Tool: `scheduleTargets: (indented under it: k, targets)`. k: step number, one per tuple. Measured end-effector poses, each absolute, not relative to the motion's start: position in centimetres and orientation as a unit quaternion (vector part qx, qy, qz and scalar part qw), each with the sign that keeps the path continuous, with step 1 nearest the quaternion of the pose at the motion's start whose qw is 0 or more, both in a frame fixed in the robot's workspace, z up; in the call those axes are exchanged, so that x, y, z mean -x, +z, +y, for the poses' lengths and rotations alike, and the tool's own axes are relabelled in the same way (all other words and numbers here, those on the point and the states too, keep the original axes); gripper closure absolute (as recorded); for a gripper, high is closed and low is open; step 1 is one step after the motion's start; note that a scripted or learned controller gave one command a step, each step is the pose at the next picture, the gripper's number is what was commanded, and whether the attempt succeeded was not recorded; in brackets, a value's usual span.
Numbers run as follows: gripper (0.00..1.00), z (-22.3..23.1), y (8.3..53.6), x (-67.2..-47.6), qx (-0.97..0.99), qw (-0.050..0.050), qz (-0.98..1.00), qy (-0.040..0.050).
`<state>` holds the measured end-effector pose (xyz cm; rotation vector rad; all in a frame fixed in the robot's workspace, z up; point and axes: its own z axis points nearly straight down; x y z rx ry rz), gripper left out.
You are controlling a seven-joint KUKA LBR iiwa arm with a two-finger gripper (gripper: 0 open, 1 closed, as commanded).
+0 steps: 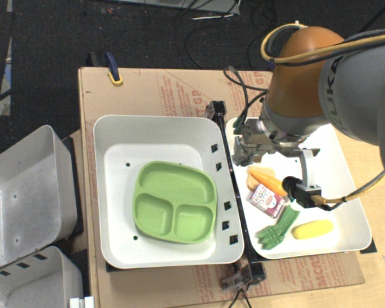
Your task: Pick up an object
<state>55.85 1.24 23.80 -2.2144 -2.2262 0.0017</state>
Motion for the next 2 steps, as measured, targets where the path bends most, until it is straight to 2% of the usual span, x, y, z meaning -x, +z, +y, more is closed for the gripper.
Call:
scheduleTargets:
  k: [1,2]
  targets:
    - [1.00,5.57,24.47,-53.91,0.705,0.001,-0.709,0.0006]
    - [0.00,5.44,24.50,-53.97,0.707,0.000,-0.707,0.0001]
